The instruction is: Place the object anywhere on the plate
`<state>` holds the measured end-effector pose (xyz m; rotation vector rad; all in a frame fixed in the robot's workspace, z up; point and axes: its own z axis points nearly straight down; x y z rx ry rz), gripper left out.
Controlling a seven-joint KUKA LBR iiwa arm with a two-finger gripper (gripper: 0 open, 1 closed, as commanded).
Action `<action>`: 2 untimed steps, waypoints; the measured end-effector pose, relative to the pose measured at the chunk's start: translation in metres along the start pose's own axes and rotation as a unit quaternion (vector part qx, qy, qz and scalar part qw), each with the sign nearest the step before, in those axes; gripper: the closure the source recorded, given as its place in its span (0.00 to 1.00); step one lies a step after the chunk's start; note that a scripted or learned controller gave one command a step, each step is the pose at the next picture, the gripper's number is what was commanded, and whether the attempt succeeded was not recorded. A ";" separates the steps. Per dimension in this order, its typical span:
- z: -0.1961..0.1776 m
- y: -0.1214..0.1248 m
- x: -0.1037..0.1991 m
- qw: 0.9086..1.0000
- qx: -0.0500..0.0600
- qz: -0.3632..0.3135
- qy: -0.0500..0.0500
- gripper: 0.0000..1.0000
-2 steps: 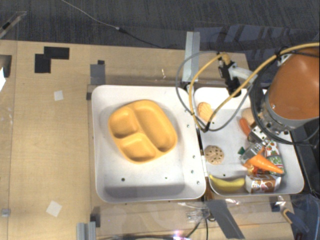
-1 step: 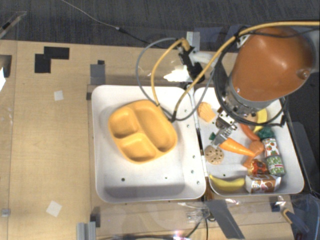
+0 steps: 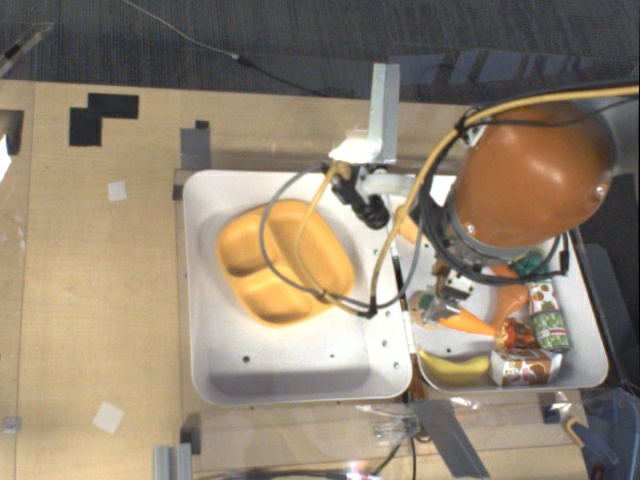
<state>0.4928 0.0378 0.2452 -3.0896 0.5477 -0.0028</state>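
Pincer [image 3: 445, 303] hung low in right white bin [image 3: 590, 363], just above orange plastic carrot [image 3: 468, 321]; finger state impossible to tell. Divided yellow plate [image 3: 283, 263] sat apart, seemingly bare.

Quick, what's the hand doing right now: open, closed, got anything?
Hand: low in the right bin, right at the carrot; cannot be told whether it is open, closed or gripping.
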 end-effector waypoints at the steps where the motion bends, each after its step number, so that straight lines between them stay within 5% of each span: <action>1: 0.054 0.075 0.055 0.997 -0.002 0.082 -0.001 1.00; 2: 0.053 0.074 0.055 0.997 -0.001 0.080 0.000 0.00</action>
